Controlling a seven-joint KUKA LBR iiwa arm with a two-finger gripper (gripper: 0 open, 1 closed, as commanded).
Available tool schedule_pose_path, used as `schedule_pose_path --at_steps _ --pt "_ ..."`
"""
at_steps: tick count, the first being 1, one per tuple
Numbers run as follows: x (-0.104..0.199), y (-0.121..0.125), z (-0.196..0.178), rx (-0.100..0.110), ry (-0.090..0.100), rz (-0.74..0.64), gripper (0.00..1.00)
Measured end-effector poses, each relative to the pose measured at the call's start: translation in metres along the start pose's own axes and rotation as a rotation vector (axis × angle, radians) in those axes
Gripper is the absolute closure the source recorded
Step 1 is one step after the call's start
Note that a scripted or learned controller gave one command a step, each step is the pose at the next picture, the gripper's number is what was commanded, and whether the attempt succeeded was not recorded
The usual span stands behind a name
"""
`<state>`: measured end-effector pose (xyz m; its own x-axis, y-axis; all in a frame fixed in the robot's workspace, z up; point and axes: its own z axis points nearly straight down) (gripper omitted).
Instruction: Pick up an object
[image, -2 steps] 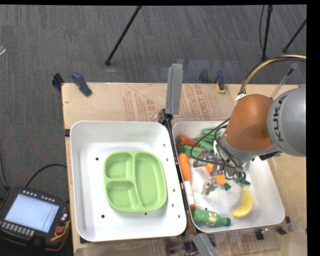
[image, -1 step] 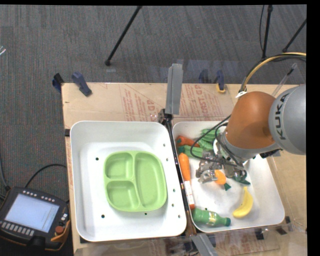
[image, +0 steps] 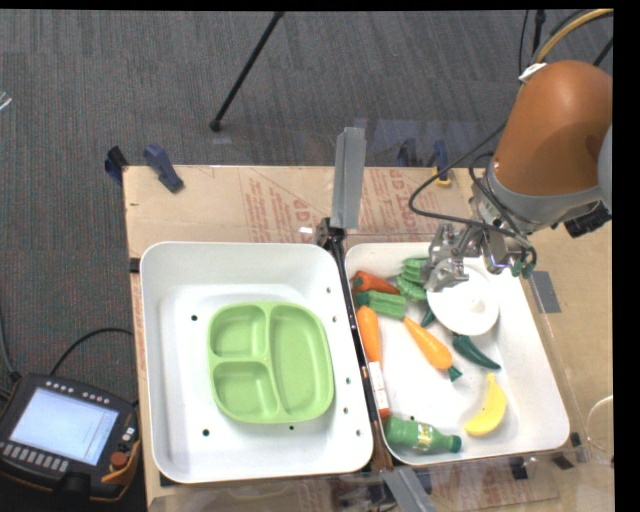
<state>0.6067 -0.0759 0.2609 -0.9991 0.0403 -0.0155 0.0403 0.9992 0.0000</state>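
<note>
This is a robotics lab, not a home or kitchen. A plywood bench (image: 240, 195) stands on grey carpet tile, with blue clamps (image: 160, 165) gripping its far left corner. Two shallow white bins (image: 165, 300) sit side by side on it. A teach pendant (image: 65, 430) with a lit screen lies on the floor at the near left, its cable trailing beside the bench. A thin black tripod leg (image: 245, 70) slants across the carpet at the far side. The industrial arm (image: 550, 130) looms at the right, cables looping from it.
</note>
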Motion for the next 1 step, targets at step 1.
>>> schedule_pose_path --at_steps 1 --pt "-0.0281 0.0325 -0.0186 -0.002 0.011 0.041 1.0"
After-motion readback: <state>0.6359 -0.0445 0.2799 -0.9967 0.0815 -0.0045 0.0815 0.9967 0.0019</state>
